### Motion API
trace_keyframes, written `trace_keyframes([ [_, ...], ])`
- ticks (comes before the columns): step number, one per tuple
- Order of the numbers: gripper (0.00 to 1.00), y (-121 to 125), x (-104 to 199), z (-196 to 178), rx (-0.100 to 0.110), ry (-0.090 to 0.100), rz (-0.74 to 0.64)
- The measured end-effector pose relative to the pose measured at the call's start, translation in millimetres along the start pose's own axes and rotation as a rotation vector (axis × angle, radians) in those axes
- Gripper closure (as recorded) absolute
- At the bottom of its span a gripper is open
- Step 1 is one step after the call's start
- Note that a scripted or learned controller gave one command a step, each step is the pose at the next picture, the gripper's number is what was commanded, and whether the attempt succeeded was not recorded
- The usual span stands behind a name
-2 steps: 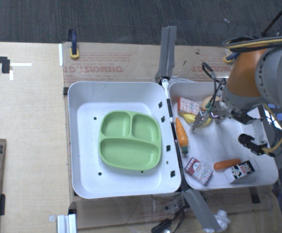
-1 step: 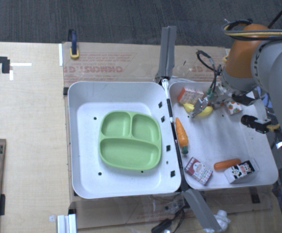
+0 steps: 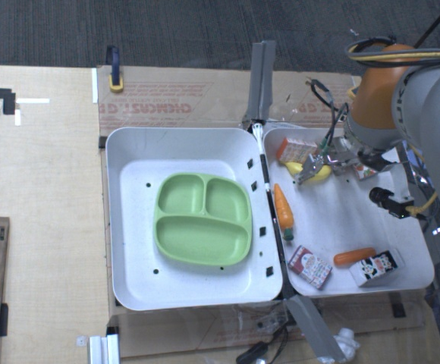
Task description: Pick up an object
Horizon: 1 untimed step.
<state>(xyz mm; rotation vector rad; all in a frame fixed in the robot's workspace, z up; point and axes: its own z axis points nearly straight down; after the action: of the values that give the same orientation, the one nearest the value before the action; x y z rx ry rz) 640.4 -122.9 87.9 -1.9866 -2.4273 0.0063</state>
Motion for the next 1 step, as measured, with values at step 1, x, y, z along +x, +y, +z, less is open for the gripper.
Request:
trace_keyframes([
  [1,1.00,-0.8,-0.4,-5.0,0.007,0.000,-0.003],
])
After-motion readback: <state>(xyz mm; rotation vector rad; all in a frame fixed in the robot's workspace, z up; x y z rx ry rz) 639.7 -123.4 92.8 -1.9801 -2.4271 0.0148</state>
